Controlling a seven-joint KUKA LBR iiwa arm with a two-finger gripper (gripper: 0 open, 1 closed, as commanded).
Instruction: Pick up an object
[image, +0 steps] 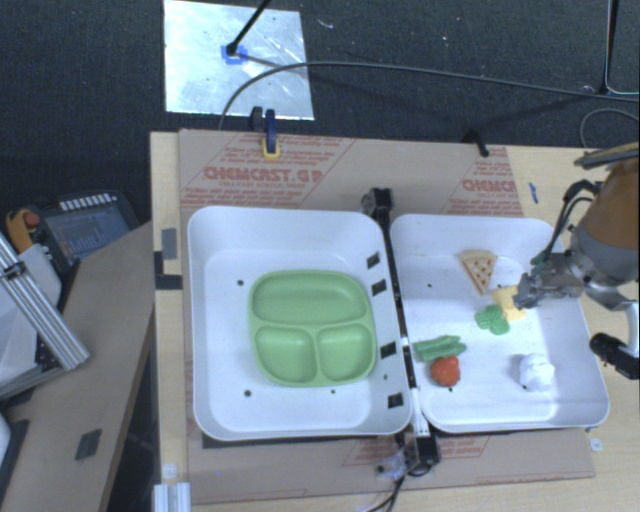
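Left bin (215, 250): shallow white plastic tray. Holds one pale green plastic plate with three compartments (312, 327), lying flat at centre, compartments bare. Judged to be the drop-off side, kept free of clutter.

Right bin (420, 240): shallow white plastic tray, butted against the first. Holds the pick candidates, spread apart so each can be reached singly:
- green toy bean pod (438, 347), lying flat at 7 o'clock from the bin's centre.
- small red round toy tomato (446, 371), just beside the pod at its 6 o'clock.
- tan wedge-shaped toy pizza slice (479, 269), at 12 o'clock, point turned downward.
- green leafy toy vegetable (491, 320), near centre.
- small yellow block (510, 303), touching the green leafy piece at its 1 o'clock.
- white lumpy toy (536, 371), at 5 o'clock, well apart from the rest.

Grey two-finger gripper (527, 293): reaching in from 3 o'clock, tip low over the yellow block. Judged target: that block or the green leafy piece. Whether the tips are spread or closed cannot be told; nothing is seen lifted. Risk: the two touching pieces may shift together.
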